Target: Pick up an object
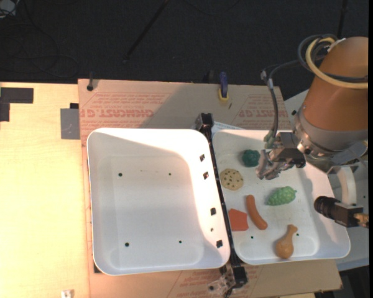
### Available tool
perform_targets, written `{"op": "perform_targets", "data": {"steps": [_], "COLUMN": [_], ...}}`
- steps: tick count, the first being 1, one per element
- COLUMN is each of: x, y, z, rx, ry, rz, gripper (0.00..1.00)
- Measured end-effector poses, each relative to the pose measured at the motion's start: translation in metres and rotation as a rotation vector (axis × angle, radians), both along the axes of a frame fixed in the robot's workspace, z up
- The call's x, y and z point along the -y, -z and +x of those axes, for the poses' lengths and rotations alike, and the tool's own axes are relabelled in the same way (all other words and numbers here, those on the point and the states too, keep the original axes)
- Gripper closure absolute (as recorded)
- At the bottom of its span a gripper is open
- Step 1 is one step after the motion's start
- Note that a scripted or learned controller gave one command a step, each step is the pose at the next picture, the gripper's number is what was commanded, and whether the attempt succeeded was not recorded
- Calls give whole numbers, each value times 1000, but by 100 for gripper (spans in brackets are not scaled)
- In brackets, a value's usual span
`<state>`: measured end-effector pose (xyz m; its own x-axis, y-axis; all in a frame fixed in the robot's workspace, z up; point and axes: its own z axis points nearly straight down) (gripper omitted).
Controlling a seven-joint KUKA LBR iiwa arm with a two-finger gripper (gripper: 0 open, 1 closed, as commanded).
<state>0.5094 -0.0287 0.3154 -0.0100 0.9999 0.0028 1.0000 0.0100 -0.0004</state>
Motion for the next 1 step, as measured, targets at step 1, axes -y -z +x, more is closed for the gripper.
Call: {"op": "perform_targets", "data": {"steps": [1], "x": [-50], "y": [-108], "z": [30], "rx": [10], "ry": [5], "rz": [-1], "gripper": [100]}}
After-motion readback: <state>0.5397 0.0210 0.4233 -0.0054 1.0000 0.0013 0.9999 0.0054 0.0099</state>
